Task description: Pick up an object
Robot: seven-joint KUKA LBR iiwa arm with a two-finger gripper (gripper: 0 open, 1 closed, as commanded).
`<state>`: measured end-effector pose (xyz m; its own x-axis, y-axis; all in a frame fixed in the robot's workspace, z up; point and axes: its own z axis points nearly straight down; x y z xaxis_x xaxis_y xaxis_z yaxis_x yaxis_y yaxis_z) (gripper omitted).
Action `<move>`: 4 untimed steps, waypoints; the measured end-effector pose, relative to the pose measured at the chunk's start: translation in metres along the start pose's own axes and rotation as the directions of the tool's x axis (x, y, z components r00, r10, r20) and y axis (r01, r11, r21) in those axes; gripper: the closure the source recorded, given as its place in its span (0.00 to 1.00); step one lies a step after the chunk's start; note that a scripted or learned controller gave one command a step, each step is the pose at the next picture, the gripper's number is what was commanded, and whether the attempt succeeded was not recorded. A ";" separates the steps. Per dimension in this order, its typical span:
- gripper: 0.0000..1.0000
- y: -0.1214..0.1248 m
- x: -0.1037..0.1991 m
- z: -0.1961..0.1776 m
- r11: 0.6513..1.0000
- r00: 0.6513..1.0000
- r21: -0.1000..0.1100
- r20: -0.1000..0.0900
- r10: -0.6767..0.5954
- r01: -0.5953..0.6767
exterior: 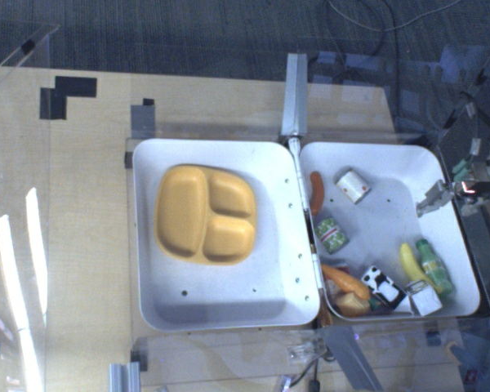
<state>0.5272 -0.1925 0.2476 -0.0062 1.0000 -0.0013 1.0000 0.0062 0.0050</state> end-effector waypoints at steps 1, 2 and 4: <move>0.00 0.028 -0.013 -0.153 1.000 1.000 -0.005 0.003 0.013 -0.013; 0.00 0.027 0.013 -0.010 0.998 0.998 0.001 0.000 -0.064 0.064; 1.00 -0.002 -0.013 0.102 0.996 0.996 -0.004 0.001 -0.092 0.092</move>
<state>0.5255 -0.2055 0.1456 -0.0983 0.9952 -0.0027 0.9951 0.0983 0.0091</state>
